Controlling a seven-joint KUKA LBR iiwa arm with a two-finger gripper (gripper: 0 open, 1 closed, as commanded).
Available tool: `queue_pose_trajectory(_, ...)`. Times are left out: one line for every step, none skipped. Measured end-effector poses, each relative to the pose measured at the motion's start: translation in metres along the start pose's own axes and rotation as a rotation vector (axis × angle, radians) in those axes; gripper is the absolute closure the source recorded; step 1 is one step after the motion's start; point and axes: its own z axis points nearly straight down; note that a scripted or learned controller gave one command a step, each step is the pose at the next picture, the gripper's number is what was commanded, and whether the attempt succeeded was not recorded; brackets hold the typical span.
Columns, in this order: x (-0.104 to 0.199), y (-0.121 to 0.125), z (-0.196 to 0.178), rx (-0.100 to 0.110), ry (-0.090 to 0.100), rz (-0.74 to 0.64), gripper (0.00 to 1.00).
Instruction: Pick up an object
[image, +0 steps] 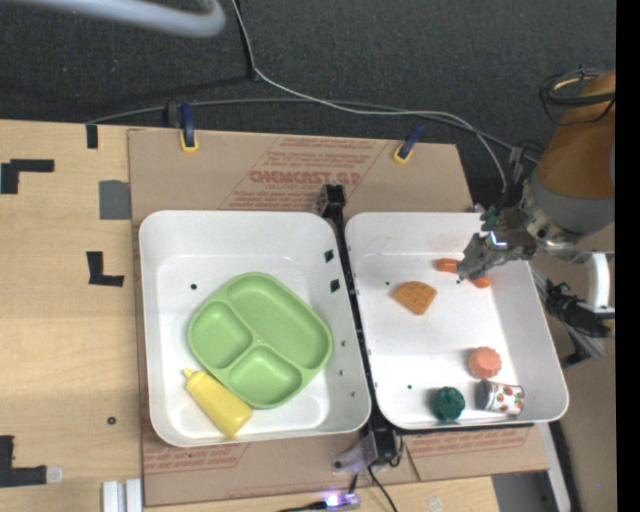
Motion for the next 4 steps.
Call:
queue_pose_trajectory(0.055,-0.007,0.010,0.005,0.001,-0.003,1.00)
queue_pose_trajectory(0.116,-0.010,0.011,0.005,0.002,-0.005,1.00)
queue_pose_trajectory(0.172,-0.007,0.025,0.006,0.001,-0.005,1.00)
queue_pose_trajectory(0.226,0.009,0.031,0.004,0.002,-0.006,1.00)
